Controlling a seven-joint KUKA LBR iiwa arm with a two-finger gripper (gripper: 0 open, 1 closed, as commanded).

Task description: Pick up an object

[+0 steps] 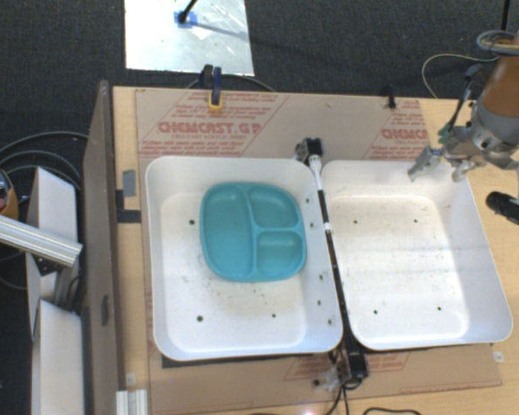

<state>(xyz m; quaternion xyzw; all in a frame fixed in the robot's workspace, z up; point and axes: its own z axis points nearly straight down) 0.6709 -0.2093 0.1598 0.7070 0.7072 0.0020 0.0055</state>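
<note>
two white bins (182, 335), teal plate (252, 231), gripper (439, 164) open

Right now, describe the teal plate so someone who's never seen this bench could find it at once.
Start with the two shallow white bins side by side; take the left bin, the one away from the arm. The teal plate lies flat in its upper middle. It is rounded, split into three compartments, and the one coloured thing on white plastic.

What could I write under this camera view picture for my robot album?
Teal divided plate lies in left bin; gripper hovers over right bin's far edge.
</note>
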